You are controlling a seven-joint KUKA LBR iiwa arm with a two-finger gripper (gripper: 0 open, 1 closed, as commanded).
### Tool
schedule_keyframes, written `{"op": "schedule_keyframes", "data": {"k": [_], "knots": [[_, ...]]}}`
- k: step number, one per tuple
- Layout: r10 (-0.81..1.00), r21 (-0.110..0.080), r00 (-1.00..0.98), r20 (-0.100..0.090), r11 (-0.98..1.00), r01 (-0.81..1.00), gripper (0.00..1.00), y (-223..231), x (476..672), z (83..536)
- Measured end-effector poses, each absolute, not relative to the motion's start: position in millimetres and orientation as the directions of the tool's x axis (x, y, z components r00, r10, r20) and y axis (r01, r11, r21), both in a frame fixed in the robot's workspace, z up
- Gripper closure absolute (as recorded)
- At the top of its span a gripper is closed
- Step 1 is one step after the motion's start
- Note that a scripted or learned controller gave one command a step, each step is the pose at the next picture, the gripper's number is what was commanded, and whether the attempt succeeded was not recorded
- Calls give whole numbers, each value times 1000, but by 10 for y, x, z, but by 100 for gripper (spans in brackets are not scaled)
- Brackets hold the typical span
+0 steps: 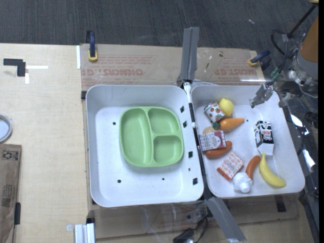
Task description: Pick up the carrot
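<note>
Camera view, carrot [231, 124] in right bin [291, 135], claw [268, 96] state unclear, arm cut off

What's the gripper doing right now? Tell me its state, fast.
Gripper: above the right bin's upper right corner, nothing between its fingers; open or shut cannot be told. The carrot lies in the bin, apart from it.

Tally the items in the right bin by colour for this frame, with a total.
Yellow: 2 (round yellow lemon, curved yellow banana)
Orange or red: 3 (orange carrot, red sausage, orange-and-white piece)
Printed cartons and packets: 4
Total: 9
</note>
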State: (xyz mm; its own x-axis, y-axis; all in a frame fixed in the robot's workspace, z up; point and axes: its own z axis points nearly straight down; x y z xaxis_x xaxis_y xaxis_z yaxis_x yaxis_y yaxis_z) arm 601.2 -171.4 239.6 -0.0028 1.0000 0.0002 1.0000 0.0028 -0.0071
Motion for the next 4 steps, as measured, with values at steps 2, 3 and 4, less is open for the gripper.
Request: {"op": "schedule_keyframes", "data": {"k": [2, 3, 4], "knots": [[873, -1, -488, 1, 488, 873, 0, -1364, 6056, 900], [874, -5, -486, 5, 486, 874, 100, -1370, 6053, 955], [975, -4, -220, -1, 220, 975, 100, -605, 6333, 1884]]}}
